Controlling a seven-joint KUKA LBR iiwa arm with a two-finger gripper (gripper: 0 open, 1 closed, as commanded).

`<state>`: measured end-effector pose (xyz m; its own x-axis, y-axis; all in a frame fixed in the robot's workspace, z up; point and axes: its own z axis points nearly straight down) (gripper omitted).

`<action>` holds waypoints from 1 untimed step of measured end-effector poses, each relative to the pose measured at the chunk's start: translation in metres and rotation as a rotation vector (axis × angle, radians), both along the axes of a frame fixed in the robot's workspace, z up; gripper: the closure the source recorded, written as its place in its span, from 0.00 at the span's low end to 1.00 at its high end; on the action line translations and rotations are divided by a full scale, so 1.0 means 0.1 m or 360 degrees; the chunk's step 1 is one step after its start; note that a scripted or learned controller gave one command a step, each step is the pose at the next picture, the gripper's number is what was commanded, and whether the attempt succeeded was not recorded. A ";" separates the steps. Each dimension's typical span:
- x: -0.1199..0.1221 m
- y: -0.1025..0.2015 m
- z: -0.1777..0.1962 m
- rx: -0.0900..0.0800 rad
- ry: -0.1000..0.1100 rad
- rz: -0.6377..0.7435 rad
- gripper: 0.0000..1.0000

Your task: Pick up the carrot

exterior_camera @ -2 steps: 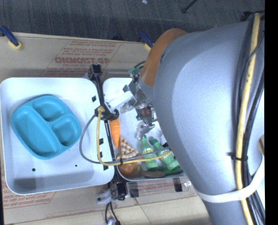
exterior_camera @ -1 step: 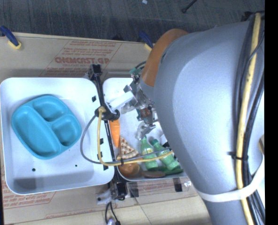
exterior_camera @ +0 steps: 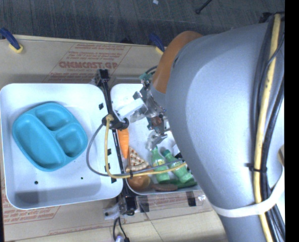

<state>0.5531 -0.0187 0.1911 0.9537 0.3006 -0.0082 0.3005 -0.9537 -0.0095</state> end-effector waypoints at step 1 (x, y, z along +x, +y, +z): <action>0.00 0.00 0.00 0.0000 0.0000 0.0000 0.00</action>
<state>0.5531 -0.0187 0.1911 0.9537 0.3006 -0.0082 0.3005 -0.9537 -0.0095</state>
